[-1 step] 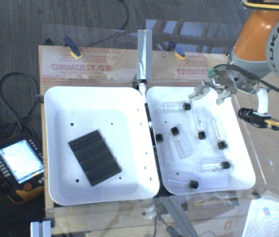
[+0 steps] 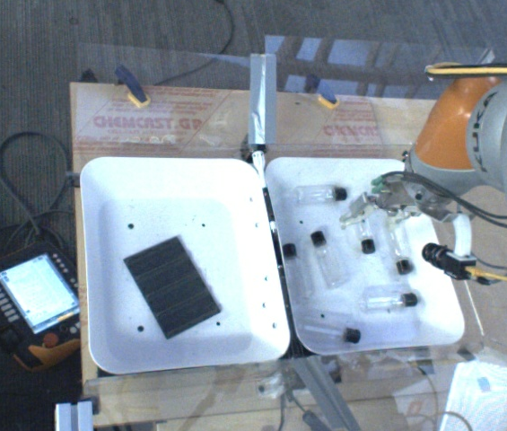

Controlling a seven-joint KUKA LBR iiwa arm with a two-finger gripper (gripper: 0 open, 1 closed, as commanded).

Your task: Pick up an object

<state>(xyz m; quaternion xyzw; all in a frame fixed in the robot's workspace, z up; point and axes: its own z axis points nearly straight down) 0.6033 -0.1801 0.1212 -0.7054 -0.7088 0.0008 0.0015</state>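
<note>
Clear vials lie scattered in the right bin; the claw hovers above, grip state unclear. Approach step; next, descend onto one.

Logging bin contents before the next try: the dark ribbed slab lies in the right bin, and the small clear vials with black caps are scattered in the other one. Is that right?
Not quite. The camera view shows the dark ribbed slab lying in the left bin, not the right. The clear vials with black caps are scattered in the right bin.

Grey carpet floor — wooden bench, a trailing cable.
</note>
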